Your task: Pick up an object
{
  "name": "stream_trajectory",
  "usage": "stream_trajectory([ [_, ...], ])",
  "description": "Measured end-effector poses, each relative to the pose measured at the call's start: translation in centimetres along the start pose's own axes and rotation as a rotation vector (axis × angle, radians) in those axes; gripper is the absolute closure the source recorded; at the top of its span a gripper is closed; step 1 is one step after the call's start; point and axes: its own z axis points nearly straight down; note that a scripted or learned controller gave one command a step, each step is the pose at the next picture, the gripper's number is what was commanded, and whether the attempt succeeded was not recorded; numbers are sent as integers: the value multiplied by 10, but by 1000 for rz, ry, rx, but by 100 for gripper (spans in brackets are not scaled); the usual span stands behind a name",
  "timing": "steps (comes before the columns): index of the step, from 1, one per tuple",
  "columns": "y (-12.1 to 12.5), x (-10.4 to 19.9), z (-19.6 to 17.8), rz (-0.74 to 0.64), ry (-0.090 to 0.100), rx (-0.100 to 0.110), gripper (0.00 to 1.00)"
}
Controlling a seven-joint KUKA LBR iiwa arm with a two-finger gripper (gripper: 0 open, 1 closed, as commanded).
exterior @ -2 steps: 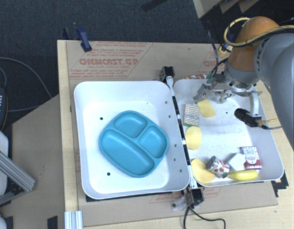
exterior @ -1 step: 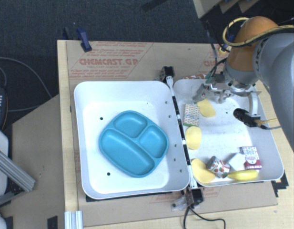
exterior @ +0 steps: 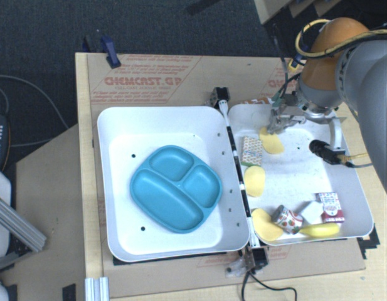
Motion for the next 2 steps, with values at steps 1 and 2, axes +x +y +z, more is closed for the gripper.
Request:
stream_trajectory([
  [1, 0, 0, 0, 0, 0, 1, 0],
  [2, -1, 5, 11, 1, 1, 3, 0],
])
